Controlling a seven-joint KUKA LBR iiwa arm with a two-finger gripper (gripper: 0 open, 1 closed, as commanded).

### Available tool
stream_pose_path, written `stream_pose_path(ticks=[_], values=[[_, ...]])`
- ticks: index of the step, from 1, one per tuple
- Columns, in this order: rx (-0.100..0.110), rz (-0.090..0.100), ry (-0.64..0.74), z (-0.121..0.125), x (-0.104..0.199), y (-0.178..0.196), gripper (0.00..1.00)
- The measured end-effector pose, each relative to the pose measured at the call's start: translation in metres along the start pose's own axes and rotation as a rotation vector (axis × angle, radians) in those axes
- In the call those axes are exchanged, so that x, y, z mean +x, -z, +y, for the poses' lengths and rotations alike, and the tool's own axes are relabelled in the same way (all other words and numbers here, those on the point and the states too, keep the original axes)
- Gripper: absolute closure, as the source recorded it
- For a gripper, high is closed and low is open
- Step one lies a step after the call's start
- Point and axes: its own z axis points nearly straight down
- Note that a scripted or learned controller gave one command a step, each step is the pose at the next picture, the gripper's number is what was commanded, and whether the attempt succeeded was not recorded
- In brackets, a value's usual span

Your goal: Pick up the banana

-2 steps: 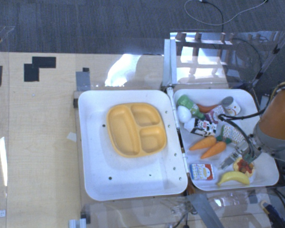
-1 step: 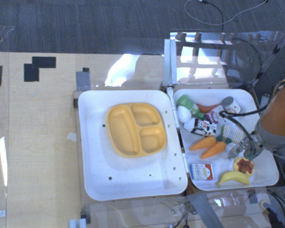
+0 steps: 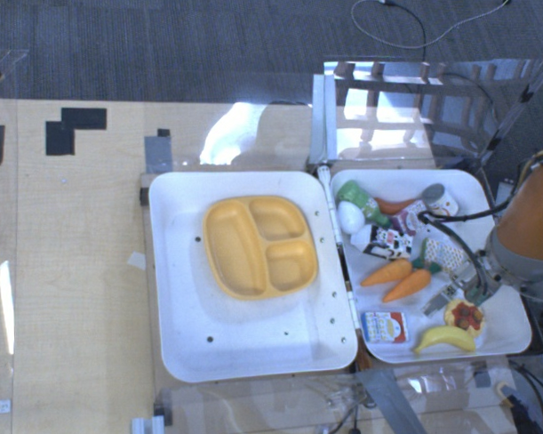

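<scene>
Banana [image 3: 446,339]: light, soft-skinned, curved, lying in right bin [image 3: 516,341] | my tool [image 3: 461,294]: near, finger state — cannot tell | I judge mid-body grasp across its width best.

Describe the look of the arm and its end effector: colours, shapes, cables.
The arm enters from the right as a rounded grey body with a broad orange band above the wrist. Black cables loop from it over the right bin. The end effector is a small grey metal assembly, too blurred to make out its details.
</scene>
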Motion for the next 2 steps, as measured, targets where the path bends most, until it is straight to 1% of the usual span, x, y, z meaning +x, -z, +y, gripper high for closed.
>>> stream_pose_path(ticks=[1, 2], values=[[0.006, -0.002, 0.110, 0.006, 0.012, -0.011, 0.00], [0.005, 0.000, 0.053, 0.034, 0.040, -0.011, 0.00]])
